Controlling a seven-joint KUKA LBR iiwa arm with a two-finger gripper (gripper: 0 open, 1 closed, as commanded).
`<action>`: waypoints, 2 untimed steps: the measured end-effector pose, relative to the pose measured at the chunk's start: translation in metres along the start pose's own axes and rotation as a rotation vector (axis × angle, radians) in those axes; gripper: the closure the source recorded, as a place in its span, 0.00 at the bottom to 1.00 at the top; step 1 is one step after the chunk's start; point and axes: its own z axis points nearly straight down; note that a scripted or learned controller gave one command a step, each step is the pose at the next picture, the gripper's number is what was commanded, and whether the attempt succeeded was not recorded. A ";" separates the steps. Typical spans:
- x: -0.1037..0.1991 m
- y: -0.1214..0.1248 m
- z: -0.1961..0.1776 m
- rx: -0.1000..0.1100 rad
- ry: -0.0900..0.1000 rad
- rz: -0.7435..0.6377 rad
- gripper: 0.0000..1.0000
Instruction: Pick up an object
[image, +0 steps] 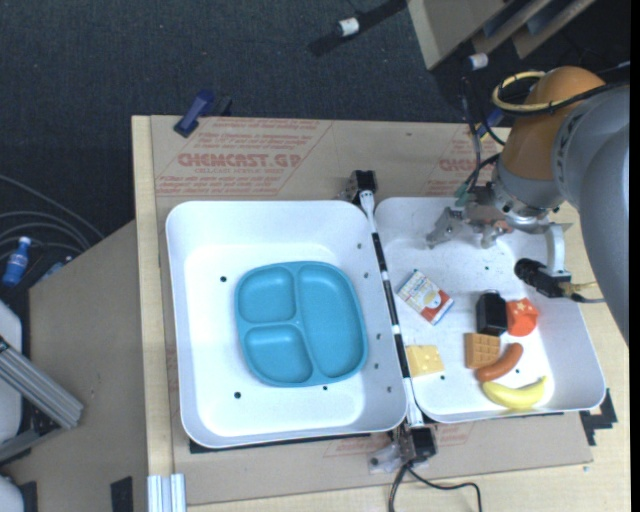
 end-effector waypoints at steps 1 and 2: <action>-0.005 0.000 0.000 0.000 -0.001 0.001 0.00; 0.017 0.000 0.000 0.002 0.001 0.001 0.00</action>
